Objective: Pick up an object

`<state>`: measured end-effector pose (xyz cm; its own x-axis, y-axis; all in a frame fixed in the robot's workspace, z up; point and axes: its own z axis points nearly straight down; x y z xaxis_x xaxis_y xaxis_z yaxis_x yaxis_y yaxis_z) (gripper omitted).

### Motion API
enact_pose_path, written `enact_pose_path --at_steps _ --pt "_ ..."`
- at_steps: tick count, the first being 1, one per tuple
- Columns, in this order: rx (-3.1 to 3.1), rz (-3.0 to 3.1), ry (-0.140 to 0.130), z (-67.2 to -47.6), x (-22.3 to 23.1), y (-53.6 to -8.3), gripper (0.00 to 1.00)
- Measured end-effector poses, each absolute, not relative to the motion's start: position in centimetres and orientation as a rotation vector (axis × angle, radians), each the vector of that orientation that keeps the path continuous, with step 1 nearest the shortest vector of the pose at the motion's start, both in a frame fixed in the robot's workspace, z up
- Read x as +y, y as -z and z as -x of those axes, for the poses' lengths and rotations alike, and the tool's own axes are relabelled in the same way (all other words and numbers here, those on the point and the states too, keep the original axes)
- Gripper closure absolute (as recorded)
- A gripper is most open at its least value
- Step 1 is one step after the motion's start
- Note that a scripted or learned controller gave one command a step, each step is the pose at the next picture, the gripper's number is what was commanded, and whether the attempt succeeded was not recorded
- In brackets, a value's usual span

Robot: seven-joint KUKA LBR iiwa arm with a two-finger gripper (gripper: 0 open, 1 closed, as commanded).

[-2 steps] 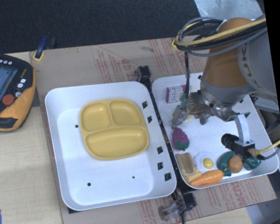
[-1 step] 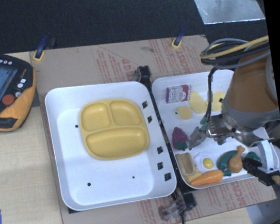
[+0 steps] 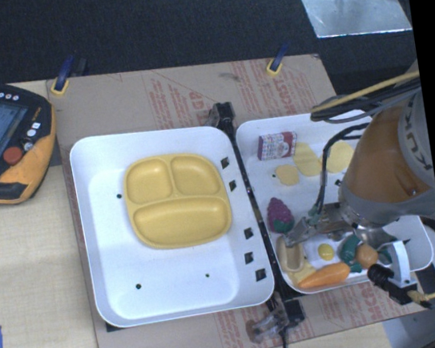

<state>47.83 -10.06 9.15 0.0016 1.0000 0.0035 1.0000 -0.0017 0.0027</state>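
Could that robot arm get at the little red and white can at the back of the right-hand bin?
Probably yes. The can lies alone by the right bin's far left corner, nothing on it. The gripper sits lower in that bin, with the purple toy between them, but it could pass above.

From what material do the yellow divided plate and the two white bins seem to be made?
The yellow divided plate looks like moulded plastic with a matte finish: even colour, rounded compartment edges, only soft highlights. The left white bin and the right white bin also look like plastic, smooth and slightly glossy, with rounded corners and a thin raised rim. A coated or other material cannot be ruled out.
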Motion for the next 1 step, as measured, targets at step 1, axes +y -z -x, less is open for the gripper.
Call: enact_pose_path --at_steps 1 --pt "-2.225 2.228 0.001 -51.61 -19.21 -9.43 0.0"
